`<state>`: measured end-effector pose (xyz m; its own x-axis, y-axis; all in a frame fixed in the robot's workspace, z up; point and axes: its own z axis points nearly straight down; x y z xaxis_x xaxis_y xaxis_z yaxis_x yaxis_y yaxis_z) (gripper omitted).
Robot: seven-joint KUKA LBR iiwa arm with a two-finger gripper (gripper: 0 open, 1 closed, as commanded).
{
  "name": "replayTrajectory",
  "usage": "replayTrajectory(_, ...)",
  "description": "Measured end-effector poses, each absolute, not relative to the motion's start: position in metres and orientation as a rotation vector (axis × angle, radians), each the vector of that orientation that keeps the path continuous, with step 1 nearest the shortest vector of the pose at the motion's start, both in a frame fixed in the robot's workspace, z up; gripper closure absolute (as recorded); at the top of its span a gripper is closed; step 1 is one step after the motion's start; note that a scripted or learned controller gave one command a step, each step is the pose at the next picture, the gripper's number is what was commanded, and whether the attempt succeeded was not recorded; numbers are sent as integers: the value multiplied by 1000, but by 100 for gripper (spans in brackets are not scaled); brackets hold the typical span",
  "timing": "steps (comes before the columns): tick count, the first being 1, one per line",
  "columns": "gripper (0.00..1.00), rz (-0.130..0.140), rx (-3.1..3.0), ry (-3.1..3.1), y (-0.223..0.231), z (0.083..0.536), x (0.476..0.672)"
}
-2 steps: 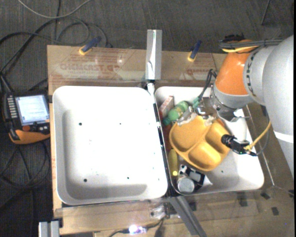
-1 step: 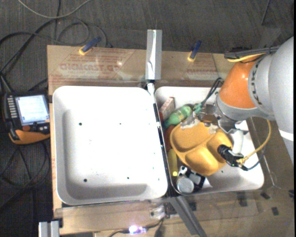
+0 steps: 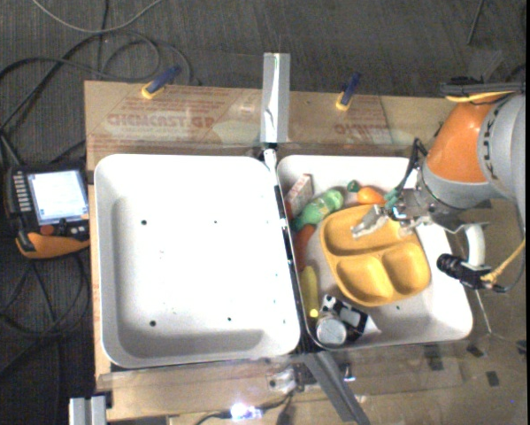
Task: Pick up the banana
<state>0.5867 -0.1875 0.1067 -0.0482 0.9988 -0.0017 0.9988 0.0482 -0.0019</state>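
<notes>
The banana is a slim yellow piece lying lengthwise against the left wall of the right bin, just left of a yellow divided tray. My gripper hangs over the upper part of that tray, up and to the right of the banana and well apart from it. Nothing of the banana is at the gripper. The grey arm with its orange band comes in from the right.
Green toy vegetables, a small box and an orange piece crowd the right bin's far left corner. A metal can and a black-and-white item lie just below the banana. The left bin adjoins on the left.
</notes>
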Motion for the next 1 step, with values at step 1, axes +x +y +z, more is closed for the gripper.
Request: replayTrajectory(1,0,-8,-2324,-2097,-207,109,581)
